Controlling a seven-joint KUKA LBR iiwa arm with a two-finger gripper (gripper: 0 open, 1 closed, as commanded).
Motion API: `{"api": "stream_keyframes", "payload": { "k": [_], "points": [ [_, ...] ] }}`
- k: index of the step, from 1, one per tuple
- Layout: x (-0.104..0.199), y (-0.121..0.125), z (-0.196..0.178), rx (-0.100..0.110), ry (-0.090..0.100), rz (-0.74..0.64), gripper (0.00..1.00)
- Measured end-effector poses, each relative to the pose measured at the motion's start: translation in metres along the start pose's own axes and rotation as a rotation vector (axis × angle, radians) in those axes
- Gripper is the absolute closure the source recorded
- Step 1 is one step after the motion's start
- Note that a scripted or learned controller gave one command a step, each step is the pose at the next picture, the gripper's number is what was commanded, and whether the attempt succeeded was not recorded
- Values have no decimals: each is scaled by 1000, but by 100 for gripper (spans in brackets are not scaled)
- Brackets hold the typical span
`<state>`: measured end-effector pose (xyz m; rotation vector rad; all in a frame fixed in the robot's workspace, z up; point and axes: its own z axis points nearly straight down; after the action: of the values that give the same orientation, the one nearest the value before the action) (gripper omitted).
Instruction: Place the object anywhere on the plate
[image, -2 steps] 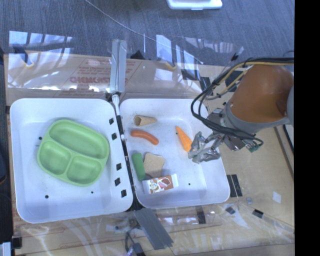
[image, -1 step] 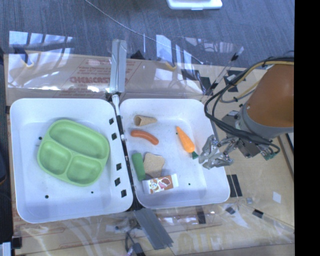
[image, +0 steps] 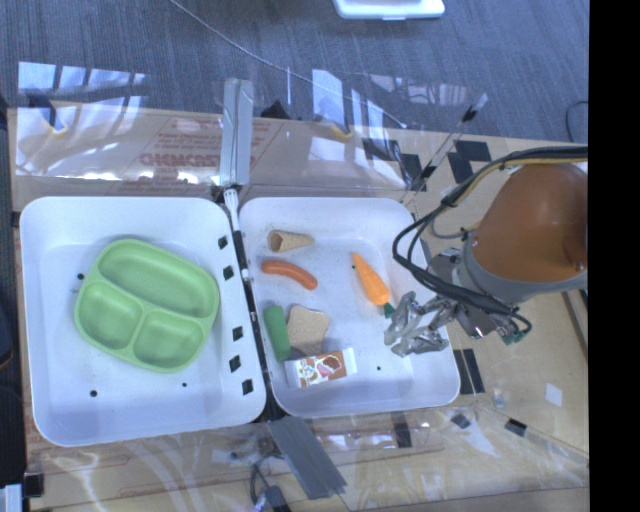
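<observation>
A green plate (image: 147, 304) with three compartments lies in the left bin (image: 60, 400). The right bin (image: 440, 385) holds an orange carrot (image: 371, 280), a sausage (image: 289, 273), a tan cone (image: 289, 240), a slice of bread (image: 307, 326), a green cylinder (image: 276, 331) and a small printed carton (image: 321, 368). My gripper (image: 415, 328) hangs over the right side of the right bin, just right of and below the carrot's lower end. Nothing is visible between its metal fingers.
A metal divider (image: 236, 130) rises behind the gap between the two bins. Black cables (image: 430, 235) loop from the arm's orange band (image: 535, 225) over the right bin's rim. Clear plastic sheeting with reflections covers the bench behind the bins.
</observation>
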<state>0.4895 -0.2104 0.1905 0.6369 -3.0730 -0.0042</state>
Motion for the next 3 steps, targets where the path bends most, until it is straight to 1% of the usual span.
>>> {"api": "stream_keyframes", "payload": {
  "k": [1, 2, 3],
  "points": [
    [-1, -1, -2, 4, -3, 0, 0],
    [-3, -1, -13, 6, -6, -4, 100],
    [-20, -9, -91, 7, -8, 306, 100]
  ]
}}
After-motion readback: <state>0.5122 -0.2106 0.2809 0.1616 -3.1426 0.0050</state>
